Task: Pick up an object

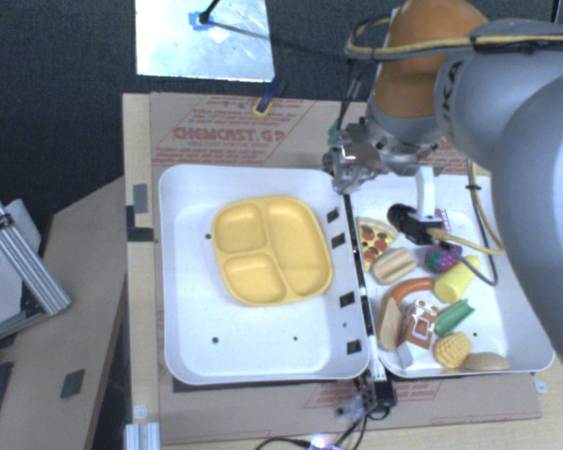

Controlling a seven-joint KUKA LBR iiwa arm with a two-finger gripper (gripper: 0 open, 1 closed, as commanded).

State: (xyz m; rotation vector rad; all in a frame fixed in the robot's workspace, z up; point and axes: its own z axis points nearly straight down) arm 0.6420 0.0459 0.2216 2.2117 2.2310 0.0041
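Note:
The right bin [511, 322] holds several toy foods: a pizza slice [375, 236], a hot dog bun [392, 265], purple grapes [442, 256], a yellow piece [456, 278], a green piece [454, 314], a corn cob [452, 350], an orange sausage [408, 292], a bread slice [388, 322] and a tan roll [486, 362]. My gripper [347, 165] hangs above the far end of the divider between the bins, up and left of the pizza slice. I see nothing held under it.
A yellow divided plate [270, 249] lies in the left bin [192, 345]. The grey arm [516, 120] covers the far right of the right bin. Cardboard [225, 129] lies beyond the bins, with a yellow-and-blue pen [266, 101] on it.

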